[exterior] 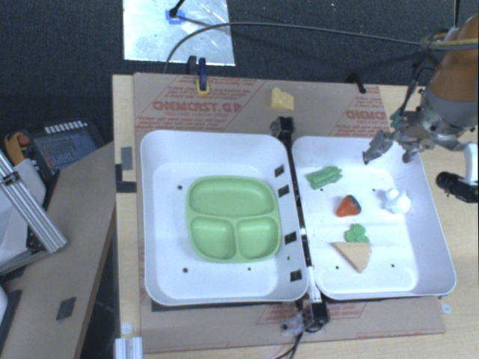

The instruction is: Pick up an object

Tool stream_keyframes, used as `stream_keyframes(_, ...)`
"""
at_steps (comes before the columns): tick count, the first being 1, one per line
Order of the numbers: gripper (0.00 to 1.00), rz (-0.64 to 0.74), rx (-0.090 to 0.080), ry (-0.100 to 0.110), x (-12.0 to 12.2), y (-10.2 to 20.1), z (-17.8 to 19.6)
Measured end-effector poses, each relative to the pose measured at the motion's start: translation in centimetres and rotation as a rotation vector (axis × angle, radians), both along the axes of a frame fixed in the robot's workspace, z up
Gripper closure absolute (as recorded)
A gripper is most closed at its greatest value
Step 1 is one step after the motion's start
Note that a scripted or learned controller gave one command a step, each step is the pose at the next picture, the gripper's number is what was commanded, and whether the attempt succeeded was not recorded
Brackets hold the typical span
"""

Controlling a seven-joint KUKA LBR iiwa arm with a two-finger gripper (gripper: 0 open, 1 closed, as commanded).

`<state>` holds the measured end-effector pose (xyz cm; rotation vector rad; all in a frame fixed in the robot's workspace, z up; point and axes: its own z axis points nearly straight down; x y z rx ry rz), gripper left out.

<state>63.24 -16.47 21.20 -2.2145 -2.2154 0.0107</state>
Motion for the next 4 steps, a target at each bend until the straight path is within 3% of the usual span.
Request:
stream_keyframes(1,0.0,0.003,-0.002,-0.013,0.3,0.1,0.8)
stream_keyframes(4,0.0,0.003,-0.002,-0.012,1.1,0.3,-12.9)
